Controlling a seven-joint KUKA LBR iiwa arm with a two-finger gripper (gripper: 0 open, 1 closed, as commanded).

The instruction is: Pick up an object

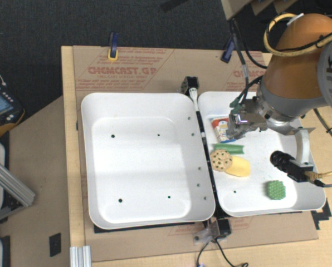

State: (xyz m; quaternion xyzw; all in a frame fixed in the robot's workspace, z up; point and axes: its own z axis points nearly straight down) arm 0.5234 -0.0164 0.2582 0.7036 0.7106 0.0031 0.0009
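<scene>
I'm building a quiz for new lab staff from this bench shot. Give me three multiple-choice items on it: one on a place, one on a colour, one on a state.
1. Where do the loose objects lie?
A. In the left bin
B. In the right bin
C. On the cardboard in front of the bins

2. What colour is the small bumpy ball at the right bin's near edge?
A. Green
B. Blue
C. Red

3. Where is the gripper?
A. Over the left bin
B. Over the red-and-white carton in the right bin
C. Outside both bins

Answers:
1. B: the yellow piece, the cookie and the rest lie in the right bin.
2. A: the ball is green.
3. B: the gripper sits over the carton.
</scene>
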